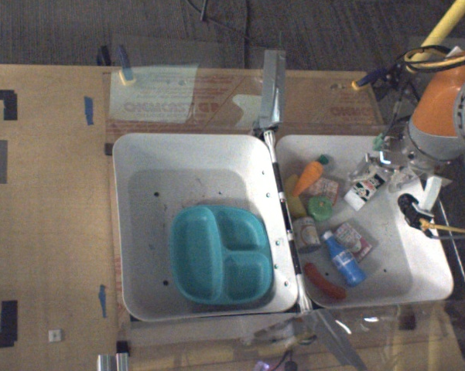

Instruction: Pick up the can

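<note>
The can [306, 233] is a small greyish cylinder with a label. It lies in the right bin [425, 273], close against the bin's left wall, below a green round item [321, 207]. My gripper [369, 182] hangs over the upper middle of the right bin, under the grey wrist and orange band [442, 110]. It stands well to the right of the can and farther back, apart from it. A small white and black piece [361, 192] sits right at the gripper's tip; whether it is held or part of the gripper is unclear.
The right bin also holds an orange carrot [310, 175], a yellow item [294, 195], a blue bottle [344, 260], a red sausage [326, 282] and a pink-white packet [354, 239]. A teal divided plate [220, 255] lies in the left bin [139, 207].
</note>
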Robot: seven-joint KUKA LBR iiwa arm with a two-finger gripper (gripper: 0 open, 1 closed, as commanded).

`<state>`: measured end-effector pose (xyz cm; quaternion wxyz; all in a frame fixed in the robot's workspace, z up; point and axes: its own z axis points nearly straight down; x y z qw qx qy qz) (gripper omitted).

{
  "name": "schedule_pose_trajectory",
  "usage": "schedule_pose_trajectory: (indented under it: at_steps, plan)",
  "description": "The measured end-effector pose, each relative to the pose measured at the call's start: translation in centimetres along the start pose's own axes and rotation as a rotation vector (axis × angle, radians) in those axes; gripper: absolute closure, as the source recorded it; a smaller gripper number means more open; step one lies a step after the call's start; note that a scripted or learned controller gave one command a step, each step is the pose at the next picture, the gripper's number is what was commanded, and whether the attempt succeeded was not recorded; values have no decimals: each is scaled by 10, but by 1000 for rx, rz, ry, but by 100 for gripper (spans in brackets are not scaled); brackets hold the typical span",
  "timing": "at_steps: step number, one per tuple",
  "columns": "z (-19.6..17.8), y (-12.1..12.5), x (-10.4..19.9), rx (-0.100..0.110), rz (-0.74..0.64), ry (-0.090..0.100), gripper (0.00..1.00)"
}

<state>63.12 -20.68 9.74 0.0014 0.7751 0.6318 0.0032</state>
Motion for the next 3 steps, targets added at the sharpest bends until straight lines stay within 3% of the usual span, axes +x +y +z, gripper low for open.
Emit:
schedule_pose_trajectory:
  at_steps: [1, 2, 3]
  plan:
    - [-11, 1, -1, -2, -1, -4, 100]
    - [-127, 28, 50, 4, 224, -5, 100]
    - [-151, 12, 94, 6, 326, -5, 100]
